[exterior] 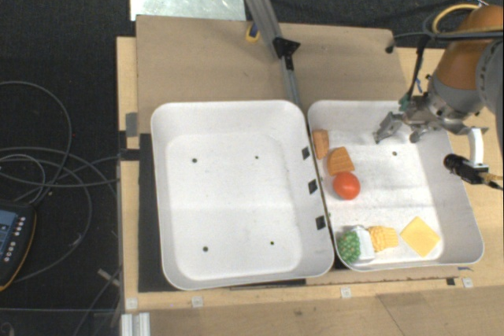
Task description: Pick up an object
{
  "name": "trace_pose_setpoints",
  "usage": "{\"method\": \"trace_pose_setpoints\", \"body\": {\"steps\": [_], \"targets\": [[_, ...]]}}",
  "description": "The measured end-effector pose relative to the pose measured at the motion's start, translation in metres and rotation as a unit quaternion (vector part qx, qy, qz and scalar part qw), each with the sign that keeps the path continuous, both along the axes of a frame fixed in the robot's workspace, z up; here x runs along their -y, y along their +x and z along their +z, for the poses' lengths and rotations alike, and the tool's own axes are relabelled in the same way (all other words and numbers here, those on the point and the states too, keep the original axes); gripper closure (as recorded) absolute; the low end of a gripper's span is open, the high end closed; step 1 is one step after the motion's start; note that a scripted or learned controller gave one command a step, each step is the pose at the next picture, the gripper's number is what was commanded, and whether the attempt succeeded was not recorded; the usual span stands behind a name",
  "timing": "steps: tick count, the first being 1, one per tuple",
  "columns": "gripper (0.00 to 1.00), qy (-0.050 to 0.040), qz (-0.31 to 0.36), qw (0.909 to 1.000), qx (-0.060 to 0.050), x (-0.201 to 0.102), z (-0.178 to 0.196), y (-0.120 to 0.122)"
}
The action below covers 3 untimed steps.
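The arm reaches in from 3 o'clock — its gripper (400,130), fingers spread apart and holding nothing, hovers over the right bin (441,193); a round red tomato (346,186) lies toward 8 o'clock.

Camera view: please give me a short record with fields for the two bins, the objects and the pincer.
left bin: no objects visible
right bin: holds all objects
near divider: orange block, orange wedge, red tomato
front edge: green peas, corn, yellow cheese
pincer: above right bin's back part, open, holding nothing
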<state>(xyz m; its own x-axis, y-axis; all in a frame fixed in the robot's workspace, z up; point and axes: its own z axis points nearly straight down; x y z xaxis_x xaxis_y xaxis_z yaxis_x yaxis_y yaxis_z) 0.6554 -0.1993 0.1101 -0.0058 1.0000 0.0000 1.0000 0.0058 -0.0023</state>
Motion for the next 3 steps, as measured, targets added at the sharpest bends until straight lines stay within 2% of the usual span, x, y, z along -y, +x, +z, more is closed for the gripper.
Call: {"method": "trace_pose_setpoints", "body": {"steps": [1, 2, 3], "targets": [[1.00, -0.0014, 0.002, 1.0000, 0.004, 0.000, 0.015, 0.002], [1.00, -0.0014, 0.000, 1.0000, 0.006, 0.001, 0.081, 0.005], [1.00, -0.0014, 0.000, 1.0000, 0.005, 0.001, 0.132, 0.007]]}}
